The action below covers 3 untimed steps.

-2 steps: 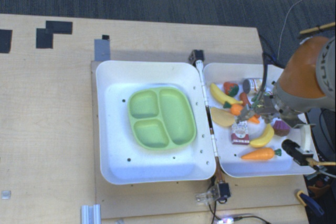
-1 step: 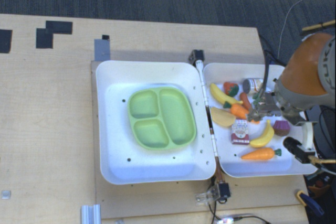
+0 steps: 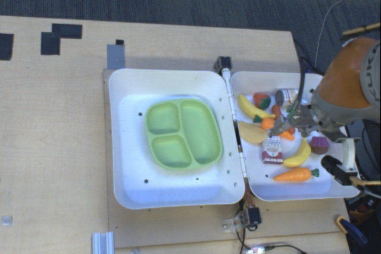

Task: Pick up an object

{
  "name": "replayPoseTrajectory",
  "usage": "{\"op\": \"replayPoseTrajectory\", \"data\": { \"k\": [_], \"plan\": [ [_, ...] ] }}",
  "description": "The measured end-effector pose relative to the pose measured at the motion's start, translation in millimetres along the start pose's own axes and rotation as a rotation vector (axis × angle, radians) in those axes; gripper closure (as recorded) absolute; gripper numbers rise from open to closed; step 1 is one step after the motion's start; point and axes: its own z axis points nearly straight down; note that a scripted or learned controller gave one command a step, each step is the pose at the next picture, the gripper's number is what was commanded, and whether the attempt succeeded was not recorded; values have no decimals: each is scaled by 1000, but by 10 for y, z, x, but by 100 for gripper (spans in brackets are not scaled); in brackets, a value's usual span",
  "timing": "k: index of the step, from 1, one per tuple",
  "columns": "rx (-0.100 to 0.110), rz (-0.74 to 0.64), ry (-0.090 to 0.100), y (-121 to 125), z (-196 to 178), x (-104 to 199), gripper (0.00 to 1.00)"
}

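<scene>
From above, the table [image 3: 53,146] carries two white bins. The left bin [image 3: 128,146] holds one green divided tray [image 3: 183,134]. The right bin [image 3: 297,190] holds two bananas [image 3: 251,107], one carrot [image 3: 293,175] and other toys (crowded). The gripper [image 3: 284,125] hovers among them; its opening cannot be told.

Right bin [image 3: 333,187] crowded (toys touching)

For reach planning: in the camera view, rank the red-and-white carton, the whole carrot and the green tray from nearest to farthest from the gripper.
From the gripper:
1. Red-and-white carton, just below-left, same bin.
2. Whole carrot, lower in the right bin.
3. Green tray, across in the left bin.
</scene>
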Motion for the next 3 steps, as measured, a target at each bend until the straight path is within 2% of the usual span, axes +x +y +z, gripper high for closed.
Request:
{"op": "replayPoseTrajectory", "data": {
  "k": [1,2,3],
  "plan": [
    [20,9,-4,-271,554,253,0],
    [14,8,-4,-244,440,256,100],
    [25,7,0,-324,-422,1299,100]
  ]
}}
